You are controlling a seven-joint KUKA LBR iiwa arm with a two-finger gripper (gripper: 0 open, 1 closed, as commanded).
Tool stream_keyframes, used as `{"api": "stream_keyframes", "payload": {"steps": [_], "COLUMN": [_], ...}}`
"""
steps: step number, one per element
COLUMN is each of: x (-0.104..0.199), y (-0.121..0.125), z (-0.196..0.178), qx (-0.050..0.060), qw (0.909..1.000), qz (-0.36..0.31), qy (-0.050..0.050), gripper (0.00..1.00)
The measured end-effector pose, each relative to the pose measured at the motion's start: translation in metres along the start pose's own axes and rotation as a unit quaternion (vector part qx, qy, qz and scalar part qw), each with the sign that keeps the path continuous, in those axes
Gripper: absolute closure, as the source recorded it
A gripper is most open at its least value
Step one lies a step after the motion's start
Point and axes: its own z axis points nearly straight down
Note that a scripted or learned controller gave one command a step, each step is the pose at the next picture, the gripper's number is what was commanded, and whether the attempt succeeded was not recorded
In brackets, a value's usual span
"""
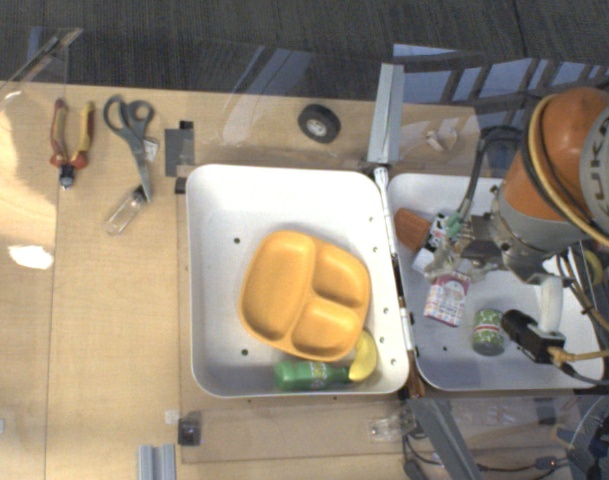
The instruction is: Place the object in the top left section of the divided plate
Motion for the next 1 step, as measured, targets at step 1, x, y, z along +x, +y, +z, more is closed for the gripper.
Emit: {"api": "stream_keyframes", "payload": {"steps": [1], "x": [0.0569], "y": [0.0440], "z": [0.0321], "qx": [0.002], "qw": [0.9983], "qz": [0.058], "qy": [0.000], "gripper": [1.00]}}
